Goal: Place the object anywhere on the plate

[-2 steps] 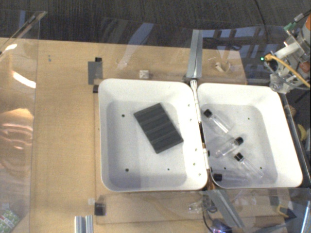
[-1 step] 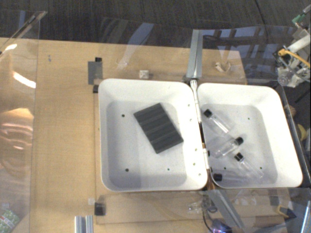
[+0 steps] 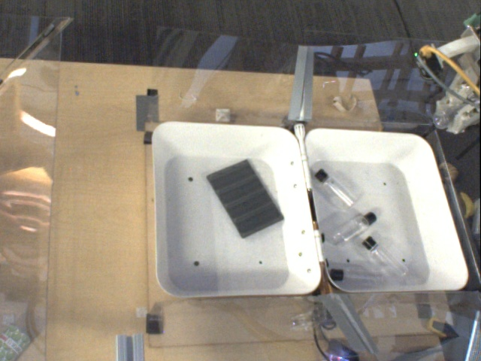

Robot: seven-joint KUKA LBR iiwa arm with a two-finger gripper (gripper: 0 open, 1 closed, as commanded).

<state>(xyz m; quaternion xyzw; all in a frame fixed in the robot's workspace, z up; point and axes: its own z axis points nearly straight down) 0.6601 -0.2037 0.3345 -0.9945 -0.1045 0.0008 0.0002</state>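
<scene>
A dark grey ribbed rectangular plate (image 3: 245,198) lies flat and turned at an angle in the middle of the left bin (image 3: 173,277). Three clear vials with black caps lie in the right bin (image 3: 421,153): one (image 3: 335,189) near its upper left, one (image 3: 355,227) in the middle, one (image 3: 382,254) lower down. The middle and lower vials lie close together. The arm's end with my gripper (image 3: 455,104) shows at the far upper right, beyond the right bin's back corner and well away from the vials and the plate.
Between the bins runs a narrow seam with a metal bar (image 3: 302,89) behind it. Clear screen panels stand at the left and the back. Small black clamps (image 3: 151,96) sit on the wooden bench by the left bin's corners.
</scene>
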